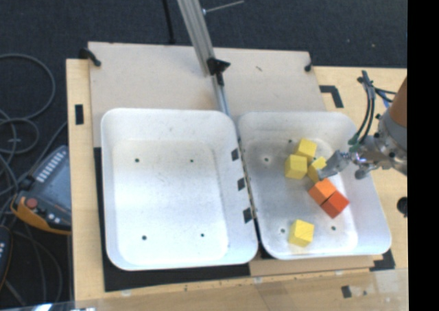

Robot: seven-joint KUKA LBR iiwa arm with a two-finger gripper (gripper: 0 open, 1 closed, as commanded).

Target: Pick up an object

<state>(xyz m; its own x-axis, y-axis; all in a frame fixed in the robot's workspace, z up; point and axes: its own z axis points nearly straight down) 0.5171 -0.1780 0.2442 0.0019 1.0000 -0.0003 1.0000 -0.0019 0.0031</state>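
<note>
The right bin point(274, 234) holds several blocks. Two yellow cubes point(306, 148) point(296, 166) sit near its middle, and a smaller yellow piece point(318, 165) lies just right of them. An orange block point(328, 198) lies below that piece, and another yellow cube point(300, 232) rests near the front wall. My gripper point(332, 168) reaches in from the right, its tip right beside the small yellow piece and just above the orange block. The view does not show anything held in it.
The left bin point(113, 165) stands beside the right one, with a divider between them. A slanted metal pole point(195, 21) rises behind the bins. Cables and a pendant point(38, 200) lie off the bench at left.
</note>
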